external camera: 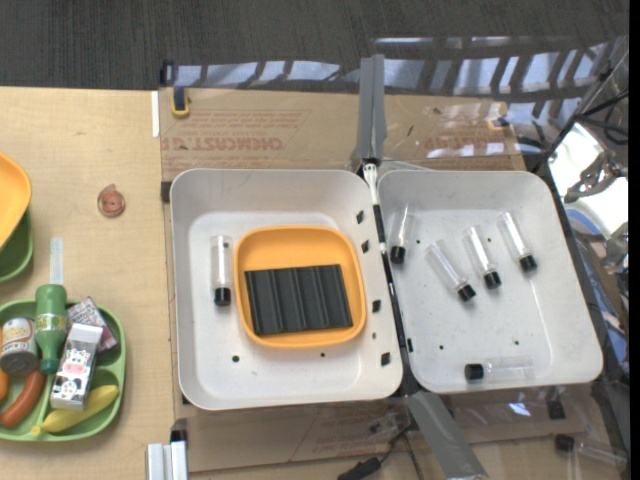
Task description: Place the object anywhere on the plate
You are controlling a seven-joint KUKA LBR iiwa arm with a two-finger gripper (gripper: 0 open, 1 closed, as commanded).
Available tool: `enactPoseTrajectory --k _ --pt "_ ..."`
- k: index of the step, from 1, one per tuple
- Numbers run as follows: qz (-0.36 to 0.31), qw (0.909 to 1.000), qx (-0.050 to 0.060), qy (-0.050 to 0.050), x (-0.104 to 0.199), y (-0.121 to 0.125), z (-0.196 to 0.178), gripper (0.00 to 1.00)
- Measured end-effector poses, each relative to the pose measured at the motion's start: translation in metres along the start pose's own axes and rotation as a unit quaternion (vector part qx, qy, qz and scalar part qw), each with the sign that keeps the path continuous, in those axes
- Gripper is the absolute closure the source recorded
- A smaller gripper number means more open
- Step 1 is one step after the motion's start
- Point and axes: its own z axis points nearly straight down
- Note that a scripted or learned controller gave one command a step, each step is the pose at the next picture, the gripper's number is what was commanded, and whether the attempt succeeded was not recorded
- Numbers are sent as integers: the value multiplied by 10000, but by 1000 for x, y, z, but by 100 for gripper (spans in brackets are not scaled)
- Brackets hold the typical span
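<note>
An orange plate (296, 239) with rounded corners rests in the middle of the left bin (200, 373). A black ribbed rectangular block (303, 299) lies flat on the plate, inside its rim. Just left of the plate, a clear tube with a black cap (221, 268) lies on the bin floor. The right bin (565, 353) holds several more clear black-capped tubes: one by its left wall (400, 236), three in a row near the middle (482, 258), and one near the front edge (497, 371).
A green tray of toy food (100, 408) and an orange bowl (10, 203) stand on the wooden bench at far left. A small pink disc (111, 201) lies near them. A grey metal post (371, 108) rises behind the seam between the bins.
</note>
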Motion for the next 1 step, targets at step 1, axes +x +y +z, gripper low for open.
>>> enactPoseTrajectory --k 1 --pt "-1862 9825 -7 1 3 1 3 0"
